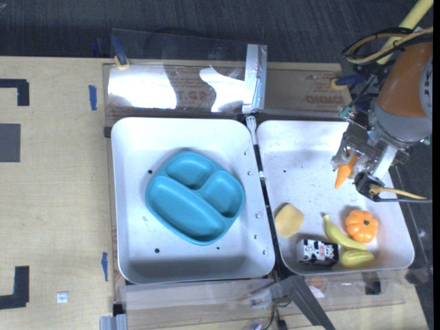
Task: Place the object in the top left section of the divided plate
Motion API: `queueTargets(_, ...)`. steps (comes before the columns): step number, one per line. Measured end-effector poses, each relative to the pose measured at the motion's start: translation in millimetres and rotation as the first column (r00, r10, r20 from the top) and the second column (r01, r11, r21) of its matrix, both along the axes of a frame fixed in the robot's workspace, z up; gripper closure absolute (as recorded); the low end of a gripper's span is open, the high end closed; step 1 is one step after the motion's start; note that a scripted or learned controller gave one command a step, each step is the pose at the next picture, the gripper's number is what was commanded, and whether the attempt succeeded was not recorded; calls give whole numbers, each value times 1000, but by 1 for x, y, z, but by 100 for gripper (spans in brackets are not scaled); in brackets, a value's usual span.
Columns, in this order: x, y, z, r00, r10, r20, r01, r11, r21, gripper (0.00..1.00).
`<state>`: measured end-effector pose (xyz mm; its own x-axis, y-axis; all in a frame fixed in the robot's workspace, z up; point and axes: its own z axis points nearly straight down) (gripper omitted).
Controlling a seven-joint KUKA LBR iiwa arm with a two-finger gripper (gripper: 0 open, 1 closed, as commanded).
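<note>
Gripper [352,165] hangs over the right bin [302,150], near its right wall, under the grey wrist with the orange band. We see a small orange carrot [342,175] pinched between its fingers, tip pointing down, clear of the bin floor, so it is clamped on the carrot. We judge the pick is done and the carry step is in hand.

Next move as we read it: travel left across the divider into the left bin [130,184], line up over the upper-left section of the blue divided plate [196,196], lower, let go. The plate sits turned at an angle, so picking the correct section needs care.

Containers: all three plate sections look bare. On the right bin floor lie a pale yellow chip-like piece [289,218], a black-and-white cow-print carton [317,251], a banana [338,234], a small pumpkin [361,225] and a yellow-green piece [356,257], clustered toward the near edge.
</note>
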<state>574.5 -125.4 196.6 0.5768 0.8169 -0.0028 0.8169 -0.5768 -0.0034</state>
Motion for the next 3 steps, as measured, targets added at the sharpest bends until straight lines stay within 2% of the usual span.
queueTargets(1,1,1,9,1000,3,-1,-3,1000,-1,100)
queueTargets(2,47,63,24,966,257,4,-257,966,1,100)
queueTargets(3,47,62,24,967,256,3,-256,967,0,0)
